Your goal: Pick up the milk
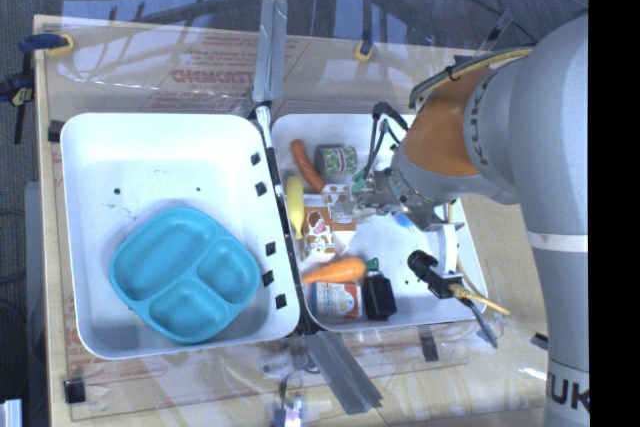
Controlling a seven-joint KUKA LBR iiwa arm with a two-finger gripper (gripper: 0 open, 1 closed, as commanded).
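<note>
The milk (322, 218) is a small white carton with red and coloured print. It lies flat in the right bin (455, 310), between a yellow banana (295, 203) and the arm's wrist. My gripper (364, 189) hangs low over the carton's right end, under the grey arm with its orange band (445, 137). The arm's body hides the gripper's tip and the contact with the carton, so no grasp on the carton shows.
Also in the right bin are a sausage (306, 165), a green can (336, 159), a carrot (336, 270), a small jar (334, 299) and dark objects (378, 296) near the front wall. The left bin (90, 165) holds a blue divided plate (185, 272).
</note>
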